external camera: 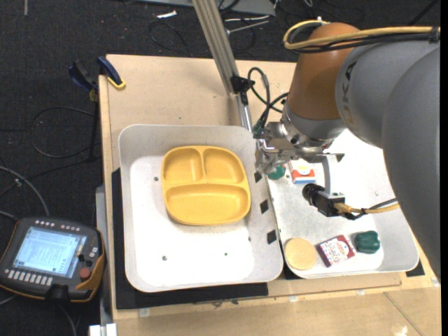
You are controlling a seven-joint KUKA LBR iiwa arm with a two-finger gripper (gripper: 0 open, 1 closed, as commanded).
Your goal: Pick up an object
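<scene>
Hovering over the right bin [392, 187], the gripper [274, 161] is sitting beside a small green object [275, 172] at its ten o'clock corner; its grip and the object's axis are unreadable.

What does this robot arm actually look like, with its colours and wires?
The arm is a thick, rounded grey tube with an orange band above the wrist. A yellow cable loops over it, black wires run beside it, and the gripper is metallic.
</scene>
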